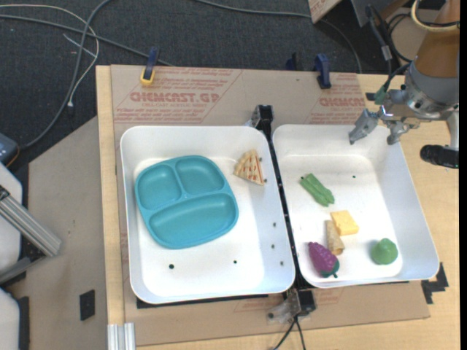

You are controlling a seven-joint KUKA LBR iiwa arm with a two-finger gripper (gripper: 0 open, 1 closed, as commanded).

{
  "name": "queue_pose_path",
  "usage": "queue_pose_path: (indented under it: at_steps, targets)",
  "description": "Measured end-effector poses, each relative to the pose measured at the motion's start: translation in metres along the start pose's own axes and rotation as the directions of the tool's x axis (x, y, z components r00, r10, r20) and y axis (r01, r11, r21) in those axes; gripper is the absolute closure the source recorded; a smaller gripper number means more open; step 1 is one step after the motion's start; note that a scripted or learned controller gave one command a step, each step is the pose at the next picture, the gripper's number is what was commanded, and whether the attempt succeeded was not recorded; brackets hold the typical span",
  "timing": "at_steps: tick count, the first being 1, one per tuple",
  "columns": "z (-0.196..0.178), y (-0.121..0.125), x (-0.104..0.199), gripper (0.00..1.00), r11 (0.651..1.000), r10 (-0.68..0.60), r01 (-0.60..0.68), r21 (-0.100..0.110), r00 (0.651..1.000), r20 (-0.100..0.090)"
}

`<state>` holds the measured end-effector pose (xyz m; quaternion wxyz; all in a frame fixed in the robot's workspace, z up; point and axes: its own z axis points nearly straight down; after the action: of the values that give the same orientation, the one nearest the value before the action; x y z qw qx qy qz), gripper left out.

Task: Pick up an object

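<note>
My gripper [379,131] hangs over the far edge of the right bin [408,195], fingers spread apart and open with nothing between them. Below it in that bin lie a green pea pod [317,189], a yellow cheese block [344,222], a tan piece [334,237], a purple eggplant [322,259] and a green round object [384,251]. All of these sit well nearer the camera than the gripper. In the left bin [146,268] rest a teal divided plate [187,200] and a waffle-patterned wedge [250,168].
Both bins sit on a cardboard sheet [204,93] held by blue clamps [151,65] at the far edge. A black bracket [263,114] stands between the bins at the back. Cables trail across the dark floor to the upper left.
</note>
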<state>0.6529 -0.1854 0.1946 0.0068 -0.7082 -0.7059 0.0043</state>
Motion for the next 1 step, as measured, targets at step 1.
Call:
queue_pose_path:
  at_steps: [1]
  targets:
    - [-0.0104,0.0028,0.0008,0.00,1.000,-0.003,0.003,-0.015,1.000,0.003]
